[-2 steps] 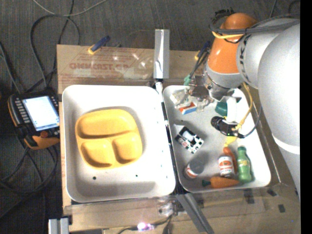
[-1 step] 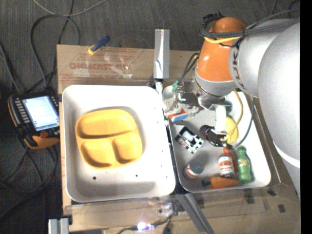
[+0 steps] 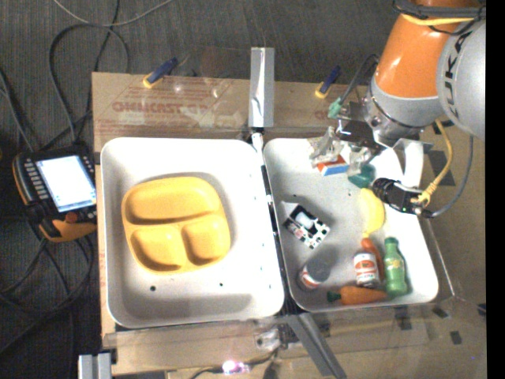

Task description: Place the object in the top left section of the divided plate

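The yellow divided plate [image 3: 177, 221] lies in the left bin [image 3: 118, 290], with one wide section at the back and two smaller ones at the front; nothing rests in any of them. My gripper [image 3: 342, 150] hangs over the back of the right bin [image 3: 432, 287]. Directly beneath it lies a small red, white and blue carton [image 3: 331, 165], partly covered by the gripper. A teal piece [image 3: 360, 174] shows just to the carton's right; I cannot tell whether it belongs to the gripper or is a loose object.
The right bin also holds a black and white item [image 3: 308, 226], a yellow fruit [image 3: 372, 209], a red can [image 3: 364, 268], a green bottle [image 3: 394, 267], a carrot [image 3: 359, 295] and a grey cup [image 3: 314, 275]. A metal divider [image 3: 261, 97] stands behind the bins.
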`<state>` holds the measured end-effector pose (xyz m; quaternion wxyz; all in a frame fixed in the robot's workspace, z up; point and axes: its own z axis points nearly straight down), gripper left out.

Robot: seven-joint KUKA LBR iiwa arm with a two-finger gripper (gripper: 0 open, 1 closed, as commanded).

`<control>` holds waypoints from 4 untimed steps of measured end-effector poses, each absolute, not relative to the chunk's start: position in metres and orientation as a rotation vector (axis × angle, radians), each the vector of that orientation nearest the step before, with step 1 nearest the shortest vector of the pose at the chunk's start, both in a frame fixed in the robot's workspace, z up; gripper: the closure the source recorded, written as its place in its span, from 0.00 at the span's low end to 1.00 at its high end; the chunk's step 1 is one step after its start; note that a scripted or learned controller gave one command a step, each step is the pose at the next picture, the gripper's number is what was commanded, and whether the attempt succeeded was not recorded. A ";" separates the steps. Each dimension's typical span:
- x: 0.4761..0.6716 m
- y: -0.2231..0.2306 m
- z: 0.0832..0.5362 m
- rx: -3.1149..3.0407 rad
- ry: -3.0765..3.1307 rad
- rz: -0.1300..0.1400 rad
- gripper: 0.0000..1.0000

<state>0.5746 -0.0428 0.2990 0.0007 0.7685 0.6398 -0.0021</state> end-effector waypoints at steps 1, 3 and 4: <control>0.561 0.037 0.237 2.236 2.211 -0.006 1.00; 0.553 0.126 0.238 2.255 2.191 -0.006 0.00; 0.554 0.096 0.271 2.552 1.830 -0.008 0.00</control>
